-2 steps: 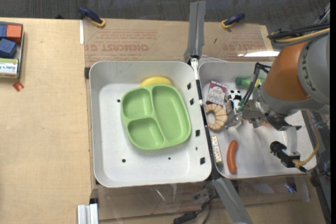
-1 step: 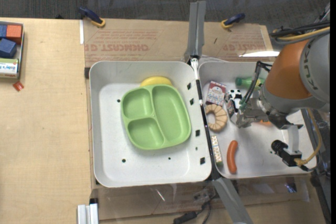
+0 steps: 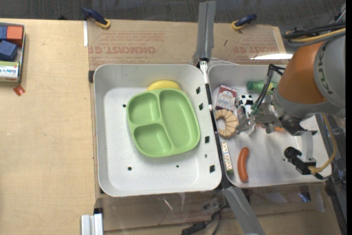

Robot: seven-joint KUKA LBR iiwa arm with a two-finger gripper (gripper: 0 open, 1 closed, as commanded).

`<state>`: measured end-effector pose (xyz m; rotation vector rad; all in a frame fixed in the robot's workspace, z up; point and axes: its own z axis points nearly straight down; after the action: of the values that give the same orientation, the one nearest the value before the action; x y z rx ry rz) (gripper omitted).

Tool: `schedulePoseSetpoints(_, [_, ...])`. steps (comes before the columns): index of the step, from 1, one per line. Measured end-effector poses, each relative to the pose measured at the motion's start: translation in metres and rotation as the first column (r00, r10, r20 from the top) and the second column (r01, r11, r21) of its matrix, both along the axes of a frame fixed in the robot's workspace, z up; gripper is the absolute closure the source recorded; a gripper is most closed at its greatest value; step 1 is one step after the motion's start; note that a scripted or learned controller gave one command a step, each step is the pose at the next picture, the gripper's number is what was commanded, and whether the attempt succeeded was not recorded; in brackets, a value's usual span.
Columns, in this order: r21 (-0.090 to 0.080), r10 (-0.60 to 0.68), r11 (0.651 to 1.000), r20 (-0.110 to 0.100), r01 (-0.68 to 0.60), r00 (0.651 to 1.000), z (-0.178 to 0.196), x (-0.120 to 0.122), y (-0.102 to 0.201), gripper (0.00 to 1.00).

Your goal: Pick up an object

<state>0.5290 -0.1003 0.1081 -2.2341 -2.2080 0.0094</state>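
A grey arm with an orange band is reaching in from the right over the right-hand bin, its gripper hanging low near that bin's left side. The metal fingers are lying in a jumble of small items, and how far apart they are standing cannot be told from this angle; nothing can be seen clamped between them.

Just to the left of the gripper, and close enough that touching cannot be ruled out, a tan ring-shaped toy doughnut is lying against the bin's left wall. Directly above it a small red-and-white packet is resting flat, and a little black-and-white toy is sitting beside that, just above the gripper. A green object is lying further back, partly hidden behind the arm. Below the gripper and well clear of it, a red-orange sausage-shaped toy is lying lengthwise on the bin floor.

In the left-hand bin, a green divided plate with three compartments is sitting near the centre, a yellow object peeking out from under its far edge. Red and blue blocks are sitting at the bench's far left.
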Motion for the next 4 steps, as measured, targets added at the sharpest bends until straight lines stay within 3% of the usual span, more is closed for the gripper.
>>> schedulePoseSetpoints(1, [0.000, -0.002, 1.000, -0.001, 0.002, 1.000, 0.008, 0.000, -0.001, 1.00])
schedulePoseSetpoints(2, [-0.001, -0.003, 1.000, -0.001, 0.003, 1.000, 0.009, 0.000, -0.001, 0.00])
schedulePoseSetpoints(3, [0.002, 0.014, 1.000, 0.003, -0.014, 1.000, -0.017, 0.060, 0.006, 0.00])
schedulePoseSetpoints(4, [0.000, 0.015, 1.000, 0.003, -0.015, 1.000, -0.007, 0.060, 0.005, 1.00])
